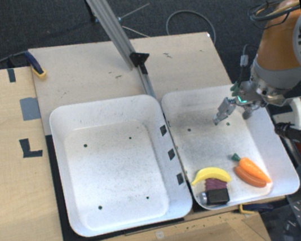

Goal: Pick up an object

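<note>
In the right bin (194,109) a yellow banana (210,175) lies near the front edge. A small dark purple and black block (216,192) sits just in front of the banana, touching it. An orange carrot with a green top (250,172) lies at the front right of that bin. My gripper (223,112) hangs over the back right part of the bin, well apart from all three objects, with nothing seen between its fingers.
The left bin (65,160) stands beside the right one. A slanted metal pole (119,36) runs from the top of the view down to the gap between the bins. Cables lie on the dark floor behind the bench.
</note>
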{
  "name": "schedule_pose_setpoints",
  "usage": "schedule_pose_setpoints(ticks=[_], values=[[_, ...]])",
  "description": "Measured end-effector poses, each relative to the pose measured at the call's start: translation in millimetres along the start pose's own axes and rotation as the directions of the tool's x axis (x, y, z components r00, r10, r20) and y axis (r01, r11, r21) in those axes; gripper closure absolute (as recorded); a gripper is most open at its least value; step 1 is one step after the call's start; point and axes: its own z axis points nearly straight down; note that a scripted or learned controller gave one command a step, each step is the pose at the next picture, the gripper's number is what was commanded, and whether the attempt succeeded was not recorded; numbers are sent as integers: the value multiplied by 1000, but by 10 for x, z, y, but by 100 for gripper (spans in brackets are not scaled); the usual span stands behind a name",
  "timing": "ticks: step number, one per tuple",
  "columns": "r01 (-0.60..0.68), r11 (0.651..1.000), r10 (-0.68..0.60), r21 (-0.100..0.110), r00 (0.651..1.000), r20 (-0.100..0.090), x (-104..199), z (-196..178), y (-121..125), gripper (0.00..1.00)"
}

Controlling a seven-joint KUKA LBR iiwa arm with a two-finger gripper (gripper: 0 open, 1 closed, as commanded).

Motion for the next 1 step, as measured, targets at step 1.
schedule_pose_setpoints(ticks=[1], values=[[2,1000,-2,-5,1000,1,0,-27,11,0]])
